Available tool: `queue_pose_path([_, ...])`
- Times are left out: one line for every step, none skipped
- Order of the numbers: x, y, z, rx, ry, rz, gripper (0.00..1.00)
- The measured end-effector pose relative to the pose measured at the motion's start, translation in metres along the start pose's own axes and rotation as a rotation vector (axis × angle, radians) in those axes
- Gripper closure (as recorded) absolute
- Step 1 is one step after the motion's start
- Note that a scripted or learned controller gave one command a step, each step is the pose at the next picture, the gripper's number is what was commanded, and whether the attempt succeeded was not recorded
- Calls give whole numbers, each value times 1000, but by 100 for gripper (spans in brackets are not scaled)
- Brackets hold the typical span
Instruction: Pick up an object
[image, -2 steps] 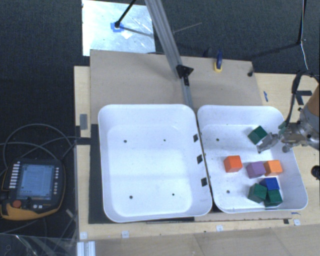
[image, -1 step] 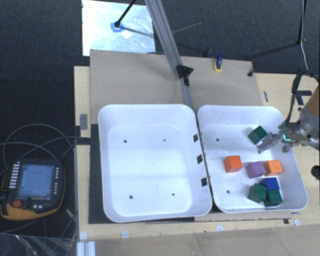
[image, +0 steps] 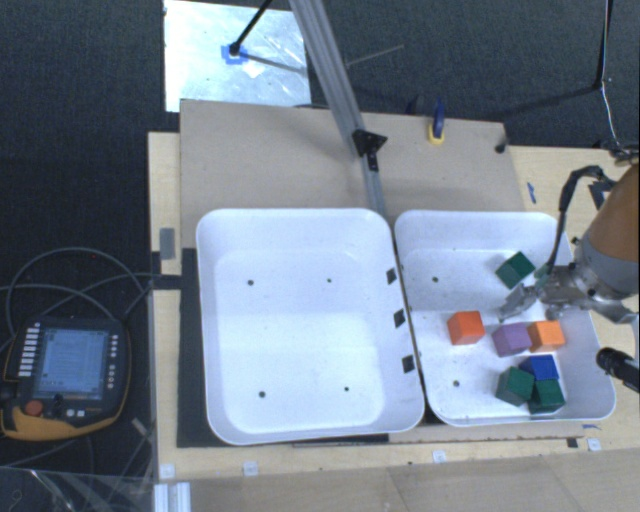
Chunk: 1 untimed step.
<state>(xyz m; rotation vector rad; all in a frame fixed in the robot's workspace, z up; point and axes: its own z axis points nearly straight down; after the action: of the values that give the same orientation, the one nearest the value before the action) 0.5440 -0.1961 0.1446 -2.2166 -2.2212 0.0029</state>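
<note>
Here, we see:
Hand (image: 522, 300): over the right bin (image: 430, 400), grip state we cannot tell.
Purple block (image: 511, 338): just below the hand.
Orange blocks (image: 465, 327): flanking it.

blocks (image: 520, 345) crowd right bin (image: 440, 265) (left open)

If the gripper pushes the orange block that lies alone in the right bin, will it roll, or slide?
The orange block has flat faces and square edges, so it would probably slide, not roll. It looks stiff and small, likely light. It sits apart from the purple block, so a push should not jam at once.
</note>
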Motion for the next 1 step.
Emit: queue_pose_path([0, 0, 52, -1, 0, -1, 0])
